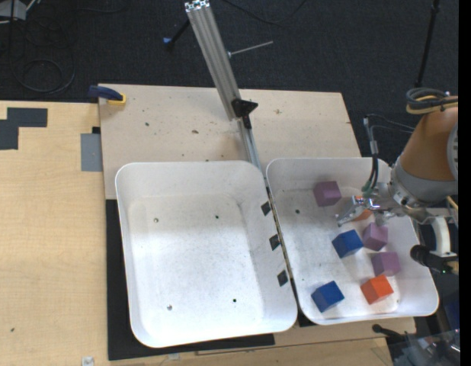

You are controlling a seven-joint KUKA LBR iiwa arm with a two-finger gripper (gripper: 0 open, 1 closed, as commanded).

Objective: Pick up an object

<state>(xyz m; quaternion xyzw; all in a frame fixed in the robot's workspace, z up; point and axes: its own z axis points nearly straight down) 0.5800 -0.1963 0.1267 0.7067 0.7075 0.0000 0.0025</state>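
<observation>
Camera view, looking down at a slant, has the arm (427, 155) reaching in from the right over the right bin (296, 296), its orange band uppermost and the wrist bent down toward the bin floor. The gripper (363, 207) hangs low among the blocks; whether it is released or clenched I cannot tell, since the metal tips blur together.

Just below it lie a blue block (347, 243) and a purple block (375, 236), side by side and touching or nearly so. They look roughly cubic, with no clear long axis, each turned a little askew to the bin walls. Another purple block (326, 192) sits up-left of the gripper, apart from it.
</observation>
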